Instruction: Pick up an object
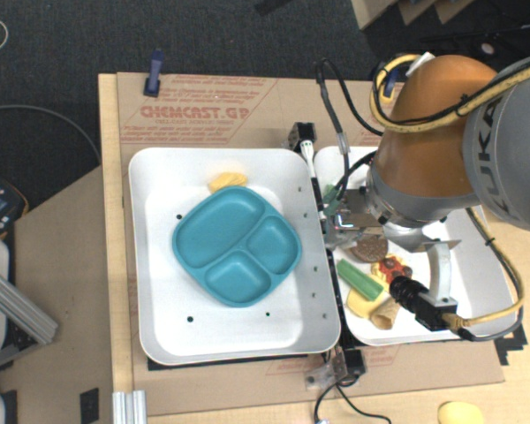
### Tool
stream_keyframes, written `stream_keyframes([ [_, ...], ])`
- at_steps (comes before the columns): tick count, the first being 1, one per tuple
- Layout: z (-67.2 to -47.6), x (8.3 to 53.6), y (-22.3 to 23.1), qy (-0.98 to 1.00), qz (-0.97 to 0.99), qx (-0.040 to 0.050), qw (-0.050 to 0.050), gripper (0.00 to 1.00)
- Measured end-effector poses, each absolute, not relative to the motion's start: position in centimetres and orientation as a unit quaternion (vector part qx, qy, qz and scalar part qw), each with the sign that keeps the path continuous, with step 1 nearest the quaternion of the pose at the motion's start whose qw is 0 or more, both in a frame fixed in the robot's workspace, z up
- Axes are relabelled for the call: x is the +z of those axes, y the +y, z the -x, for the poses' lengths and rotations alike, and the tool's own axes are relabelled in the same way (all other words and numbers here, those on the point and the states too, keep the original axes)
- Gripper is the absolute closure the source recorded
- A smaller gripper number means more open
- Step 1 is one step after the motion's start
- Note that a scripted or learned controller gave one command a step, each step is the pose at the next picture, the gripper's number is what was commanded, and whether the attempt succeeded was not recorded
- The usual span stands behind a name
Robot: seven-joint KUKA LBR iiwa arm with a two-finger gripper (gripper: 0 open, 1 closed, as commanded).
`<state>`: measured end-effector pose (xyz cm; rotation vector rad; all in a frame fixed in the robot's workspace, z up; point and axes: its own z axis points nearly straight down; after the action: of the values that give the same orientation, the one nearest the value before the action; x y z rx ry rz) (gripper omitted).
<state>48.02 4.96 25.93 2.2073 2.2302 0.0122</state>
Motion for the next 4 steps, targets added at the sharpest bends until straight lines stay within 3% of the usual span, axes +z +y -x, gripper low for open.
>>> stream_keyframes([
  [1,-48.0,34.8,5.0,0.708,-0.706,0.0045,0.003,1.0],
  [4,-48.1,37.3,5.0,0.708,-0.706,0.0016,0.003,1.0],
])
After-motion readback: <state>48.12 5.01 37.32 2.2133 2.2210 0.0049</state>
